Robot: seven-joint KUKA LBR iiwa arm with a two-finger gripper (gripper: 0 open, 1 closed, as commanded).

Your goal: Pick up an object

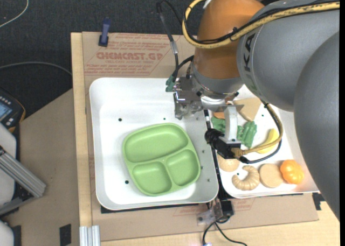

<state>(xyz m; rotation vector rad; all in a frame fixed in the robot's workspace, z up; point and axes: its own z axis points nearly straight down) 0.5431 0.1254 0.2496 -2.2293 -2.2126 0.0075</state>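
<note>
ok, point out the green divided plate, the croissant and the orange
green divided plate [160,159], camera view, on the central divider.
croissant [247,177], camera view, middle of its curve.
orange [291,171], camera view, middle of its skin.

left bin [105,132]: open rim (green tray [160,158] mid) | right bin [229,188]: crowded

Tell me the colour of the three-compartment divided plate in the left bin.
Light green divided plastic plate, seen plainly in the camera view.

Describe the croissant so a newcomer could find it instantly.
Start at the right white bin, the one crowded with toy food. Go to its near edge: the croissant lies there, left of a round tan disc and an orange. It is the only curved, ridged, tan pastry shape.
</note>
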